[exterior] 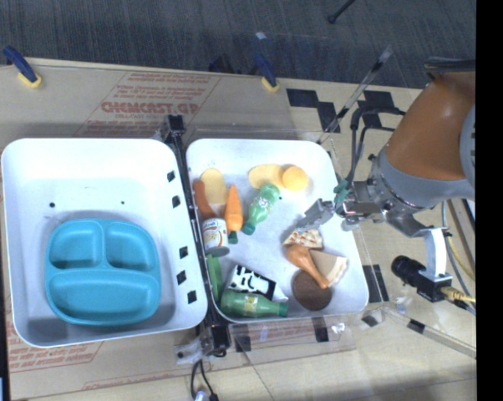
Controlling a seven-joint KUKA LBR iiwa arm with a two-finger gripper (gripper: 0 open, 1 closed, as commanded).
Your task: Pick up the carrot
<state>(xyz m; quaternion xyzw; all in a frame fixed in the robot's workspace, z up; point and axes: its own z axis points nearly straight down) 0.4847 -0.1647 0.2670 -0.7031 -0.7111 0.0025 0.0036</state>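
Note:
The carrot is a short orange cone lying lengthwise in the right bin, in its left half, narrow end toward the back. It lies between a brown sausage and an upright green bottle. My gripper hovers over the right side of the same bin, about a hand's width right of the carrot and just above a pizza slice. Nothing shows in the gripper.
The right bin also holds yellow and orange fruit, a small jar, a drumstick, a brown round piece, a black-and-white carton and a lying green bottle. A blue divided tray sits in the left bin.

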